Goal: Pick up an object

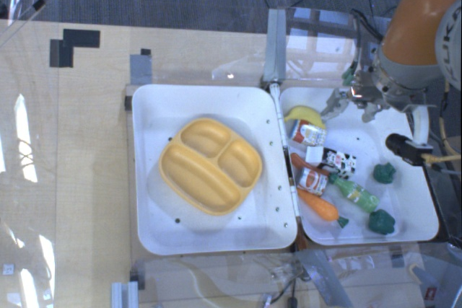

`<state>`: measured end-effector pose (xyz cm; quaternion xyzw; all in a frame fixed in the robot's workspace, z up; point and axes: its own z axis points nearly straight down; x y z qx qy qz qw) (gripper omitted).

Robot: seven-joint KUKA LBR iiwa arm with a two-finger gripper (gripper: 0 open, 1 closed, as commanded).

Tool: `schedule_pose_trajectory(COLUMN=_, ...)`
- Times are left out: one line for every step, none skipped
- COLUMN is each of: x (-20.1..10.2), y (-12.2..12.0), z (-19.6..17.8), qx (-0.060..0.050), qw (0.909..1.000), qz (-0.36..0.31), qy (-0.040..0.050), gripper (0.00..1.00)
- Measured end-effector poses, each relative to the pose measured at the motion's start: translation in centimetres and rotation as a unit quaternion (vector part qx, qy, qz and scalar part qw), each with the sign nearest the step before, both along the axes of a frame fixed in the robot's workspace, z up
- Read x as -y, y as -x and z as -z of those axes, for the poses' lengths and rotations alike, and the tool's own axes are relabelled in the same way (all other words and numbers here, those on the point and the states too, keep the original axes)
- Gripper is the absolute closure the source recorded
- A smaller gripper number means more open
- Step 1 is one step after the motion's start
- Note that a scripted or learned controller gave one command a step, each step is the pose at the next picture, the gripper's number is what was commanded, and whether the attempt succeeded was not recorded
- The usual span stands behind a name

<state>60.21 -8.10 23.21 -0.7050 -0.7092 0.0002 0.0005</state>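
Nearest me, I see an orange carrot (318, 205) with a green top at six o'clock in the right bin (422, 227), touching a green bottle (355, 192) and cartons (309, 135). At twelve o'clock my hand (355, 102) hangs spread wide, gripping nothing. A yellow tray (210, 165) fills the left bin (148, 177).

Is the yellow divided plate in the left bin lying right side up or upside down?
Right side up. The yellow plate lies flat on the floor of the left bin, with its three hollow compartments facing upward. Nothing sits in them.
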Motion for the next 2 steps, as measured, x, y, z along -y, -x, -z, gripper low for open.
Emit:
schedule_pose_trajectory(x=1.8, y=-3.5, z=9.0, qx=0.0, qw=0.997, qz=-0.077, qy=-0.0002, gripper=0.0)
schedule_pose_trajectory(x=2.6, y=-7.0, z=13.8, qx=0.004, qw=0.9953, qz=-0.097, qy=0.0005, gripper=0.0)
